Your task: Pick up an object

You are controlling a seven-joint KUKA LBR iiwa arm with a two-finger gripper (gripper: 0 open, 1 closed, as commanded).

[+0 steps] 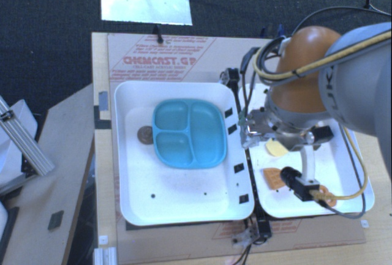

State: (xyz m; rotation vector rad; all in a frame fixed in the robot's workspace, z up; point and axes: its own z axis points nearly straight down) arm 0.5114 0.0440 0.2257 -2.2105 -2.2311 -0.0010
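The gripper [285,135] hangs low over the right bin [294,205], and I cannot tell whether it is open or closed, while the yellow piece [275,149] lies just near-left of it and the orange cracker [273,179] lies nearer still.

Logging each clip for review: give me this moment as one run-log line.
claw over right bin | nearby: yellow piece, orange cracker | left bin: blue plate, brown disc | nothing seen held

One plate [188,133], one disc [145,134], maybe two snacks [274,178].
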